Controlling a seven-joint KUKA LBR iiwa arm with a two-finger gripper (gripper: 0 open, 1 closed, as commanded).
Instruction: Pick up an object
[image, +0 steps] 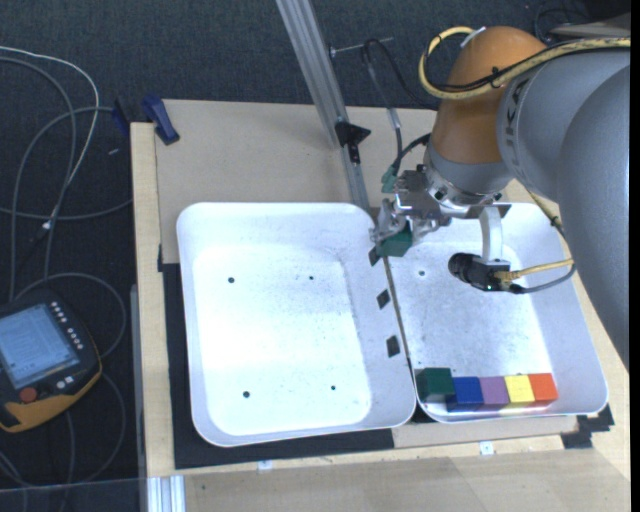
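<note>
a: the two-finger gripper (392, 240)?
b: above the right shallow white plastic bin's (575, 330) far-left corner; it seems to pinch a small green piece (400, 241).
a: others?
b: a row of coloured blocks (487, 388) along that bin's near wall.

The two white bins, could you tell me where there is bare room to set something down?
The left bin has a wide open floor between its rims. In the right bin, the middle floor is free, bordered by the row of coloured blocks along the near wall. The far end is crowded by the gripper.
</note>
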